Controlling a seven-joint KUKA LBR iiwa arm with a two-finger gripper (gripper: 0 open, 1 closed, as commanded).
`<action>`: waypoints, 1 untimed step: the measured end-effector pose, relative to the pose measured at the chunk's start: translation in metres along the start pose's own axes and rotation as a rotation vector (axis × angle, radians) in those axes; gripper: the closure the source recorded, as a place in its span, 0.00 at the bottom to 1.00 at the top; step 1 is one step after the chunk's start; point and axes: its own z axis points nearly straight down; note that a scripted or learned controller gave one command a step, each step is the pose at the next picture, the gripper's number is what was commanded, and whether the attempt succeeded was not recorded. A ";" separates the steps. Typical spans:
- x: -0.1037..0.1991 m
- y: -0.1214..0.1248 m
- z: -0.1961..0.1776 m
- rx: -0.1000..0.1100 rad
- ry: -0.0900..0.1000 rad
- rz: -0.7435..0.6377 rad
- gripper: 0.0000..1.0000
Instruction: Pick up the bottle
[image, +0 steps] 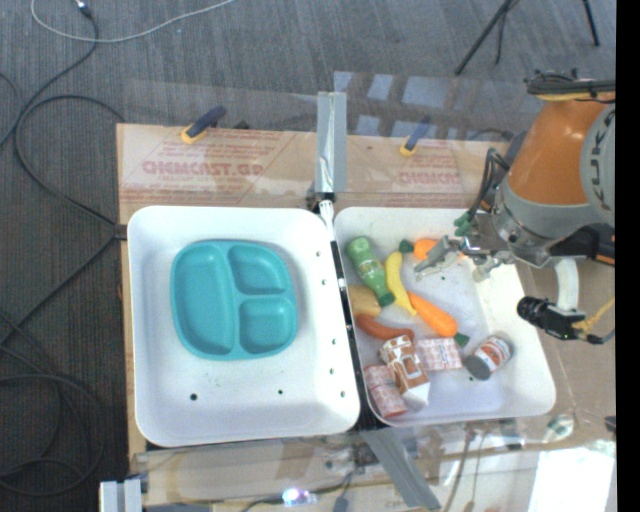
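Note:
The green bottle (366, 264) lies in the right bin (520, 395), near its upper left corner beside the wall between the bins. My gripper (437, 257) hangs over the upper middle of that bin, to the right of the bottle and apart from it. Its fingers are open and point left, with nothing between them. A yellow banana (399, 282) lies between the bottle and the gripper.
An orange carrot (433, 314), a red sausage (385, 328), several small packets (404, 366) and a tipped can (488, 356) crowd the right bin's lower half. A small orange piece (425, 244) sits by the fingers. The left bin (160, 400) holds a teal divided plate (237, 298).

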 end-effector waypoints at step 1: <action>-0.004 0.049 0.082 0.001 0.001 0.098 0.00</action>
